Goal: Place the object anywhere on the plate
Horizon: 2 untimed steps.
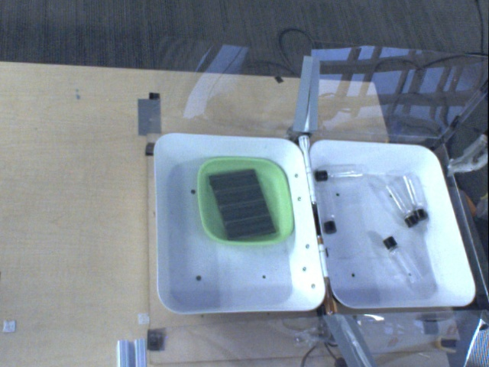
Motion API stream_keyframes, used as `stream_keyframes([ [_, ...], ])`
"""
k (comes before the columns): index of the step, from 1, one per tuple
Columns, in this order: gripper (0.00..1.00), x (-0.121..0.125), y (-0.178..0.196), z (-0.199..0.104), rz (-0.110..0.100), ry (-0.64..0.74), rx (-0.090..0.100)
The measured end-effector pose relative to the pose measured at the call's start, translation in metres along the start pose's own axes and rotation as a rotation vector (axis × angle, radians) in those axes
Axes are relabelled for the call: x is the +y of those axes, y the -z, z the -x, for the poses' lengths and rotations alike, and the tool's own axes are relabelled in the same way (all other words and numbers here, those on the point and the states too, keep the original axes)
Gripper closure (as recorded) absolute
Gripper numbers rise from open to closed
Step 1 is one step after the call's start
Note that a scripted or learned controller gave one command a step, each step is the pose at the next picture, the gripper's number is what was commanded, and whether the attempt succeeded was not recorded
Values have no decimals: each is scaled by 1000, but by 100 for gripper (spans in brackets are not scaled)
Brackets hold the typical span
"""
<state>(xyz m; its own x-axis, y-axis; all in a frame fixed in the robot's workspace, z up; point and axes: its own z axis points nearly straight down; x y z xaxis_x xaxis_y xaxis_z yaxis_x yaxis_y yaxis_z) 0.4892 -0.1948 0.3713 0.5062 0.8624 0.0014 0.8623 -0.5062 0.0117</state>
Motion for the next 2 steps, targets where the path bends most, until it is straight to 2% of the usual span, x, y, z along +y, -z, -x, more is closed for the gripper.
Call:
stream_keyframes([
  [1,0,-5,-83,-6,-7,135,0],
  [2,0,-1,-81,1,-6,101,0],
])
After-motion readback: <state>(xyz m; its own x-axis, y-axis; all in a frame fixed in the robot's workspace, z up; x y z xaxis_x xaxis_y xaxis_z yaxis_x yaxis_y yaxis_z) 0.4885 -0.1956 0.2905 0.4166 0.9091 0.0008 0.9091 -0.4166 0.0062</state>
